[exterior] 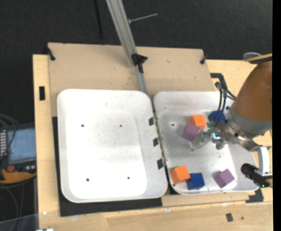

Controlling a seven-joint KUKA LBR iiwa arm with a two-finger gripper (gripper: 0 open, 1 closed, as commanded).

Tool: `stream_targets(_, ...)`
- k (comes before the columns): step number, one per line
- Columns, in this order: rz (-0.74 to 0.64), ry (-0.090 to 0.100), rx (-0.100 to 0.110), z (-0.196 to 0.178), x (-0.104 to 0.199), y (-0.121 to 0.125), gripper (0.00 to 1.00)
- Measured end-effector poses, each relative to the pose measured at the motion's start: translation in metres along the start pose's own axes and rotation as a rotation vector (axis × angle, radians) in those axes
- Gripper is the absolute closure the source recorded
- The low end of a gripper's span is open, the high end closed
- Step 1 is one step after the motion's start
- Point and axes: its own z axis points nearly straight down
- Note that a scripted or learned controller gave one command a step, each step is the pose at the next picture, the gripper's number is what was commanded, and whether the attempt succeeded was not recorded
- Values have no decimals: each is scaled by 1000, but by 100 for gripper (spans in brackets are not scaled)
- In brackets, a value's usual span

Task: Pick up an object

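Two white bins are seen from above. In the right bin (179,102), the gripper (204,139) is lowered beside a purple block (191,132) and an orange block (198,121). Whether anything is held cannot be told. Three more blocks lie near the front edge.

The arm (257,93) is a rounded, bulky shape with a broad orange band above a grey wrist section. Blue cables (221,110) loop along its side down to the gripper (209,137), a small grey metal assembly with a faint cyan glint.
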Motion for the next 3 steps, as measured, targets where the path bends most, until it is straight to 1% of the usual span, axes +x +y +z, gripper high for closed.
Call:
stream_targets(1, 2, -1, -6, -3, 0, 1, 0)
stream_targets(2, 3, -2, 0, 59, -6, 1, 0)
stream_targets(3, 3, -4, -7, 100, -8, 2, 0)
